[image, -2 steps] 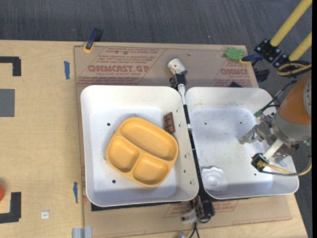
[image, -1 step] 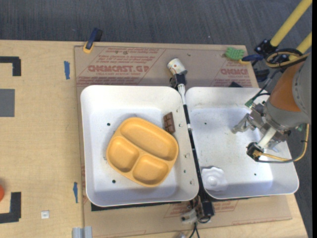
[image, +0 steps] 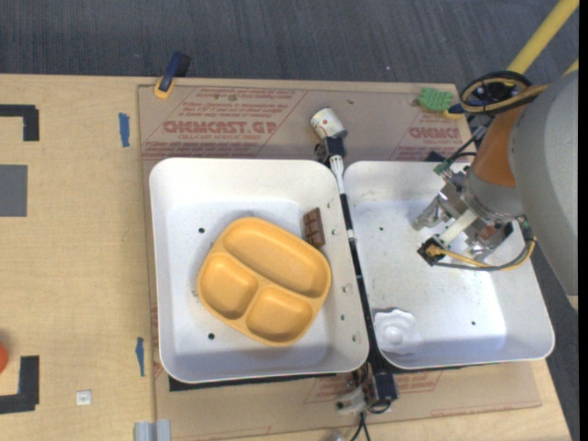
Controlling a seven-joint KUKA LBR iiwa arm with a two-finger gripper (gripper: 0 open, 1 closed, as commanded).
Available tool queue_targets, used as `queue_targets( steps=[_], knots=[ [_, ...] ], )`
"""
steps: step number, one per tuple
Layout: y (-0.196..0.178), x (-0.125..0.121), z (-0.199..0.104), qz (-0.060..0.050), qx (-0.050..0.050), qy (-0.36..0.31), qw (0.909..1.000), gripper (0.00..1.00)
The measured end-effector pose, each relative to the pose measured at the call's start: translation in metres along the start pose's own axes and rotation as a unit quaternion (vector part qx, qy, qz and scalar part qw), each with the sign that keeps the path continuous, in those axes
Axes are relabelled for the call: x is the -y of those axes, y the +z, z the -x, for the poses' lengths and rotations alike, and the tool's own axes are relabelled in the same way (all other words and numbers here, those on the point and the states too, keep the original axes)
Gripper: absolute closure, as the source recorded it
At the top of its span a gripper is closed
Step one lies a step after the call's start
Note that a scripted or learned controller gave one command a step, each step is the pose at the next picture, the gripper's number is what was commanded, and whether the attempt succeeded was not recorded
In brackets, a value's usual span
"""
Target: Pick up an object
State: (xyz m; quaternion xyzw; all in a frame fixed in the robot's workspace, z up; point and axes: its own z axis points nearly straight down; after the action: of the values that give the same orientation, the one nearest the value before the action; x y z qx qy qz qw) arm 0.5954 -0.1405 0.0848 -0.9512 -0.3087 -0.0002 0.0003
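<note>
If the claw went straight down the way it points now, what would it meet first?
Probably bare floor of the right bin. The claw hangs over its upper right part, and the white object lies nearer the bin's lower left corner. Depth is hard to judge.

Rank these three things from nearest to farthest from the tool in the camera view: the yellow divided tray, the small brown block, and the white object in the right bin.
Measured from the tool over the right bin:
1. White object, right bin's near-left corner.
2. Small brown block, left bin, against its right wall.
3. Yellow divided tray, middle of the left bin.
</note>
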Motion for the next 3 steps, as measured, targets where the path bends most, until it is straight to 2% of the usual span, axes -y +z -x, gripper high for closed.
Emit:
queue_targets(
  steps=[1, 2, 3],
  knots=[
    [-0.009, 0.068, 0.059, -0.003, 0.001, 0.157, 0.9876, 0.00],
    [-0.004, 0.014, 0.014, -0.001, 0.001, 0.198, 0.9802, 0.00],
    [-0.077, -0.025, -0.038, 0.000, 0.000, 0.210, 0.9776, 0.00]
  ],
)
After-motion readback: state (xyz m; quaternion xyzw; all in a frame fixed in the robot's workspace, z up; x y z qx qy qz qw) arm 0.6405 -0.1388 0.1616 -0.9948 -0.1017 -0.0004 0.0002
